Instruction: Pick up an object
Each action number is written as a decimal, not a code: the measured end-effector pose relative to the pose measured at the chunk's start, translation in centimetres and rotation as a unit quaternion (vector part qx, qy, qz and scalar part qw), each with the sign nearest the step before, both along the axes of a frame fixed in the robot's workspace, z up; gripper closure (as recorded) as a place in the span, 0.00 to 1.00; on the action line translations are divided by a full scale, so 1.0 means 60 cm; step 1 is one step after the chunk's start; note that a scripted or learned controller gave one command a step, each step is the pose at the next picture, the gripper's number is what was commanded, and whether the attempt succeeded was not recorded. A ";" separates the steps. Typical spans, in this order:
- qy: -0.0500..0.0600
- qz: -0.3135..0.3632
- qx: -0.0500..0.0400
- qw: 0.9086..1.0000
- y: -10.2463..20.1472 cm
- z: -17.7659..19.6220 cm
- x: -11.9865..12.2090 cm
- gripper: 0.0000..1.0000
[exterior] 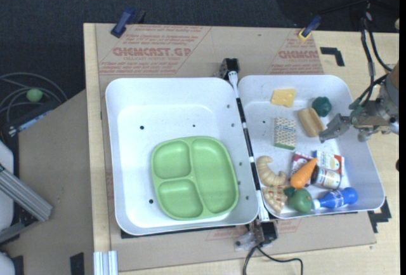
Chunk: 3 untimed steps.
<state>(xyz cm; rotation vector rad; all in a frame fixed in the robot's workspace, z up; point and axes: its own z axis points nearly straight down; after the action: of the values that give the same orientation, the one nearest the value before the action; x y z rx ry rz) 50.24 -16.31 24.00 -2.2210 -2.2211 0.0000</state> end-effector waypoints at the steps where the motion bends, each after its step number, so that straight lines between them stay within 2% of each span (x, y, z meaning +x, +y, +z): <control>1: 0.002 0.000 0.001 1.000 0.024 -0.198 -0.029 0.00; 2: -0.004 0.000 -0.002 1.000 0.045 -0.253 0.006 0.00; 3: -0.001 0.001 0.000 1.000 0.056 -0.258 0.167 0.00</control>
<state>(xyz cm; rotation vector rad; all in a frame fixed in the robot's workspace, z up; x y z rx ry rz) 60.27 -12.94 8.52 -2.2209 -2.2236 -0.0020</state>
